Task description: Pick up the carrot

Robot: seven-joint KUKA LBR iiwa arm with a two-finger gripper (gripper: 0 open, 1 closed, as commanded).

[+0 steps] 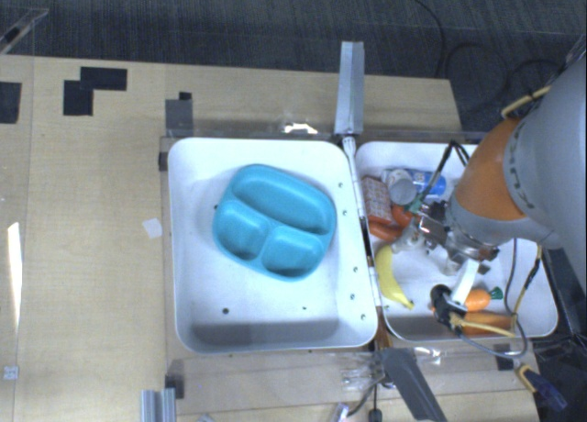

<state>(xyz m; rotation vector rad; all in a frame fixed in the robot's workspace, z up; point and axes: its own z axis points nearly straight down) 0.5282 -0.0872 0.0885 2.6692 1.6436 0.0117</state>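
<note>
In the right bin [541,319], near its front right corner, lies an orange carrot [478,300] with a small green end. A longer orange piece [486,324] sits just in front of it by the bin's front wall. My gripper [423,225] hangs over the middle of the right bin, left of the orange wrist band and up-left of the carrot. It stands apart from the carrot, and nothing shows between its tips.
A yellow banana [390,276] lies along the right bin's left wall. A red-orange item [385,223], a brown packet [376,195] and a blue and silver can [404,186] crowd the back left. The left bin [193,319] holds a blue divided plate [273,219].
</note>
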